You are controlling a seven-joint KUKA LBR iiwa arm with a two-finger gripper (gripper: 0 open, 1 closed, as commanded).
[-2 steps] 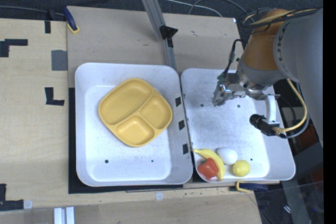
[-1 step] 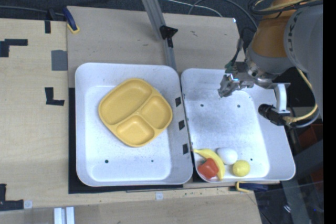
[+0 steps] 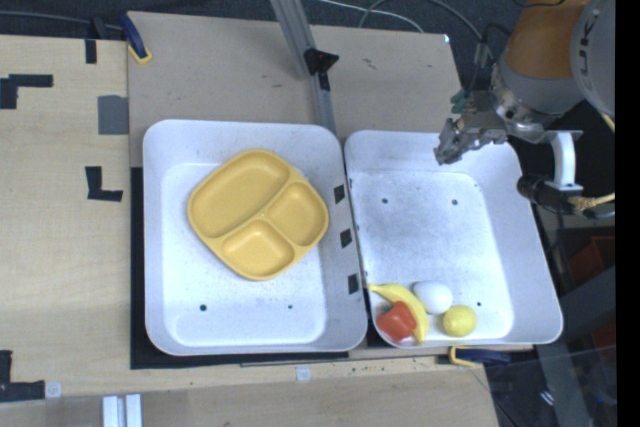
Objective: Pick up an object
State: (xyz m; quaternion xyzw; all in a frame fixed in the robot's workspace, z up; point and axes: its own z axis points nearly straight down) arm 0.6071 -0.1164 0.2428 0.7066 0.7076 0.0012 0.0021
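A yellow plastic banana [image 3: 403, 300], red pepper-like toy [image 3: 397, 320], white egg-shaped ball [image 3: 433, 296] and small yellow lemon-like ball [image 3: 459, 320] cluster in the right white bin's [image 3: 420, 215] near corner. The dark gripper [image 3: 448, 151] hangs over that bin's far edge, well apart from them. A yellow three-compartment plate [image 3: 258, 213] lies in the left white bin [image 3: 170, 305].

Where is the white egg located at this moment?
In the camera view, the white egg lies in the right bin, near its front edge, between the banana on its left and the small yellow fruit on its right.
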